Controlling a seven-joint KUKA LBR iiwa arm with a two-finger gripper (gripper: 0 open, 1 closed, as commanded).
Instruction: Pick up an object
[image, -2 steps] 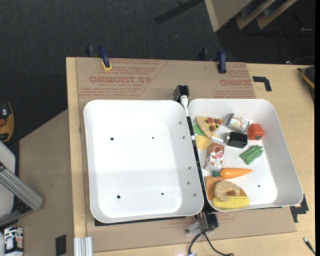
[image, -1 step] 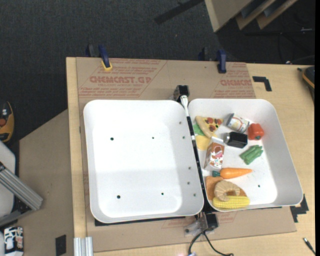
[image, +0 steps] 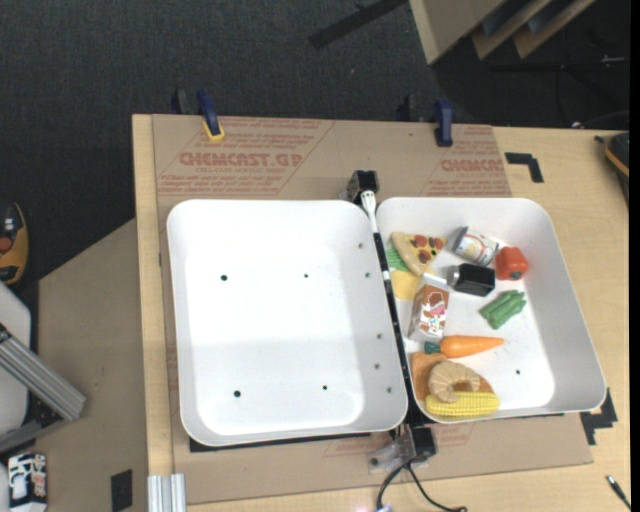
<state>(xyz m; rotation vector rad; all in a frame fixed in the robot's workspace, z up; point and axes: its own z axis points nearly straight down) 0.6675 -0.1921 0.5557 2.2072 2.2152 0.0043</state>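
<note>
On the surface (image: 300, 160), two white bins sit side by side, their inner rims touching. The task's objects all lie in the right bin (image: 572, 335), crowded toward its 9 o'clock side.

At 12 o'clock in that bin we see a pizza slice (image: 415, 246), a silver can (image: 474, 244) just beside it, and a red toy vegetable (image: 511, 262) toward 2 o'clock. A black block (image: 473, 279) lies near the centre, below the can. A small printed carton (image: 432, 311) is at 9 o'clock, with a green pod (image: 502, 309) across from it at 3 o'clock. An orange carrot (image: 470, 346) lies below them. At 6 o'clock, a bread roll (image: 455, 380) touches a yellow corn cob (image: 462, 405).

The left bin (image: 190, 330) lies at 9 o'clock from the right one. We cannot tell the gripper's state.
</note>
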